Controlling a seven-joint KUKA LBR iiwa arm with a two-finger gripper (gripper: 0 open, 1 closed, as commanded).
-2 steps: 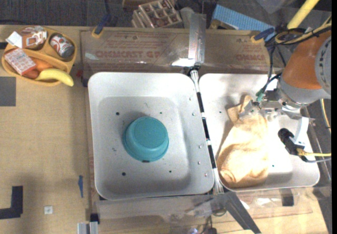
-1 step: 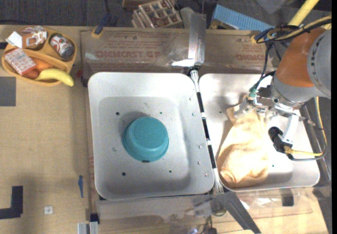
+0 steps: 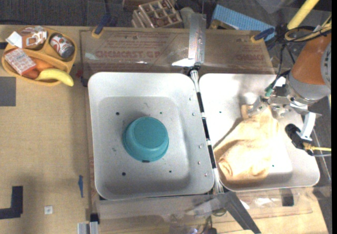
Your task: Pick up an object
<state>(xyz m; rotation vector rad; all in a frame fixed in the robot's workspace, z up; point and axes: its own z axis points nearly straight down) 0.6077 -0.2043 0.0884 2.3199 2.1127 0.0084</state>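
**Tan cloth pinched at its top corner in the right bin**

Soft, tan and crumpled, the cloth (image 3: 251,149) lies in the right bin (image 3: 224,88), spread from the bin's lower left corner up toward its middle. Its upper corner is drawn up into a narrow peak, and that peak sits between the fingers of the gripper (image 3: 261,107), which are closed on the fabric. The lower part of the cloth bunches into thick rounded folds close to the wall that the right bin shares with the left bin (image 3: 102,91).

Relative to the cloth, bare white bin floor shows above it and to its right; the far upper left of the right bin is also bare. The grey arm (image 3: 310,78), with its orange band, enters over the right bin's right rim, just right of the cloth's peak.

Left of the cloth, past the shared wall, a teal bowl (image 3: 147,139) rests upside down, round and smooth, near the middle of the left bin, with open floor all around it. Both bins are shallow, white, with rounded corners.

Far left of the cloth, at the tabletop's (image 3: 42,143) upper corner, a yellow tray (image 3: 10,62) holds a banana (image 3: 56,75) and small packages.
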